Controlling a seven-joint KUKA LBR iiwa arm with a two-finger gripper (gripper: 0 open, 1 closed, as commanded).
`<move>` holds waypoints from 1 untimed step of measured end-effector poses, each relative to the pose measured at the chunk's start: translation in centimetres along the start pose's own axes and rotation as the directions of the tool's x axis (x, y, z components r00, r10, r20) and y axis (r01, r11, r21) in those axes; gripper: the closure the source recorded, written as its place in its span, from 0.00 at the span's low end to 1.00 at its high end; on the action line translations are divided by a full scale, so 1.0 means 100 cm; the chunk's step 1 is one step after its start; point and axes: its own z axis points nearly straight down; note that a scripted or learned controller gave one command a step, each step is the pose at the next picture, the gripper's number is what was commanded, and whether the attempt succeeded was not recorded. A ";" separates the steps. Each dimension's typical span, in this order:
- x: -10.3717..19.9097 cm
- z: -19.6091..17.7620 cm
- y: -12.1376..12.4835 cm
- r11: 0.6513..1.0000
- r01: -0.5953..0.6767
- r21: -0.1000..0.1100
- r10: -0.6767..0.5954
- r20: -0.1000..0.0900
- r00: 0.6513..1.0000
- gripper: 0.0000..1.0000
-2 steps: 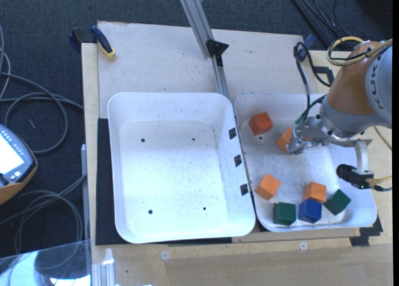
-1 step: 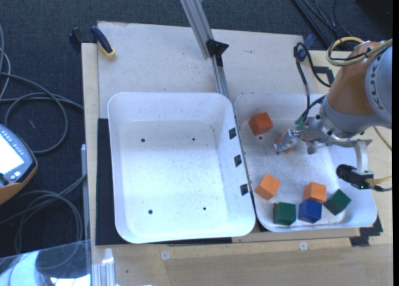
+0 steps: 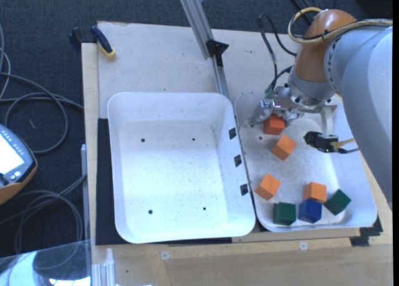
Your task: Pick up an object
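Observation:
My gripper [image 3: 273,115] is low over the far end of the right bin [image 3: 355,172], its fingers spread open. A red-orange cube [image 3: 273,125] lies right under it, between the fingertips, resting on the bin floor. Just in front of it lies an orange cube [image 3: 283,146]. Two more orange cubes [image 3: 269,186] [image 3: 315,191] sit nearer the front. Along the front rim are a green cube [image 3: 284,212], a blue cube [image 3: 310,210] and another green cube [image 3: 338,202].
The left bin [image 3: 118,154] stands beside the right one, their rims touching. A slanted metal pole [image 3: 198,17] rises behind the bins. A black connector with a cable [image 3: 321,141] hangs off the arm over the right bin. A blue-and-yellow tool [image 3: 103,40] lies at the bench's far left.

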 end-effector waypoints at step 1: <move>-0.002 -0.014 0.001 1.000 -0.002 -0.007 0.002 0.003 1.000 1.00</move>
